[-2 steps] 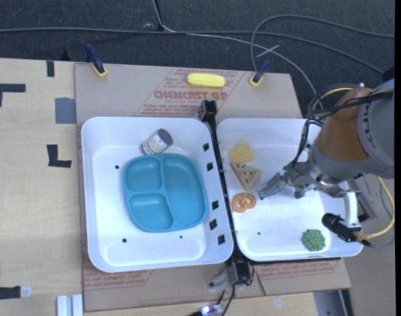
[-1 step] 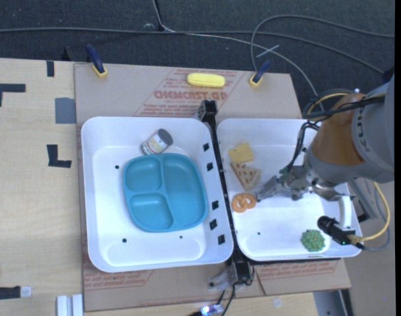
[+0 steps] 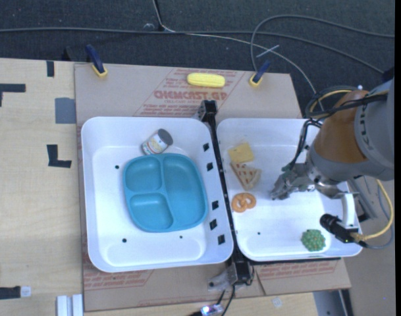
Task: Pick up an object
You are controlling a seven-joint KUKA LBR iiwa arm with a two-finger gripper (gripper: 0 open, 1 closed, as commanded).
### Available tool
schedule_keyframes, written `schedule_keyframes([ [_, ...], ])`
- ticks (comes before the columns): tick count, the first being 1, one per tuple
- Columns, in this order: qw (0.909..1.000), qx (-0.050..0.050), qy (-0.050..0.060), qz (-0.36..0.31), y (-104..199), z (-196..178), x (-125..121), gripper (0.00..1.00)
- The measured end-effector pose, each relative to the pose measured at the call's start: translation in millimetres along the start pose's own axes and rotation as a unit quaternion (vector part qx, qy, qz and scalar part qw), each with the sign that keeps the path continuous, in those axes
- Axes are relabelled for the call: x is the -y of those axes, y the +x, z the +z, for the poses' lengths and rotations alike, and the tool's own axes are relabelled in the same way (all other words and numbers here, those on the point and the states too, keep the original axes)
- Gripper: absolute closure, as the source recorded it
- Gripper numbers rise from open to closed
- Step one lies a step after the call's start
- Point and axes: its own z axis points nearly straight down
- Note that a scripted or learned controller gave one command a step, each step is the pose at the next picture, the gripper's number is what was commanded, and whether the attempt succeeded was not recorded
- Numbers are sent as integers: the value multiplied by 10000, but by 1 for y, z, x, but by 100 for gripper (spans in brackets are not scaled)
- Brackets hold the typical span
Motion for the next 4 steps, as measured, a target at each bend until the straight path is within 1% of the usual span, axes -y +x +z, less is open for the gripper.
schedule_keyframes([
  [1, 10000, -15, 4, 1, -2, -42, -4, 100],
  [2, 10000, -8, -13, 3, -11, -102, -3, 100],
  [3, 10000, -5, -18, 0, -17, -163, -8, 100],
  [4, 10000, -21, 7, -22, 34, -168, -11, 100],
])
